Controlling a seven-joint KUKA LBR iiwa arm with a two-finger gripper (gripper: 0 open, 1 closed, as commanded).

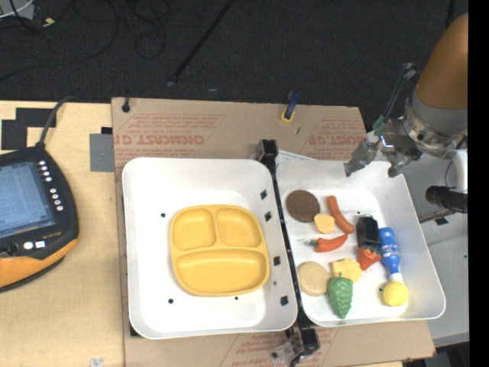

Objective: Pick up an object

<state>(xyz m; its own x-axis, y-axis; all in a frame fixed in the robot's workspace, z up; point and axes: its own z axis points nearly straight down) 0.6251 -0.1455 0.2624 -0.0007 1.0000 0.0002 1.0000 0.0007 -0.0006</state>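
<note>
The gripper [380, 156] hangs open and empty above the right bin's [428, 281] far corner; the toy food [333, 243] lies nearer the viewer, down-left.

A dark floor [153, 29] strewn with black cables [114, 14] stretches behind the pale wooden bench [84, 281]. A flattened cardboard sheet [214, 128] — printed lettering upside down — covers the benchtop, a blue-and-yellow clamp [289, 107] at its far edge. A control tablet [30, 212] with an orange rim rests at the left edge.
</note>
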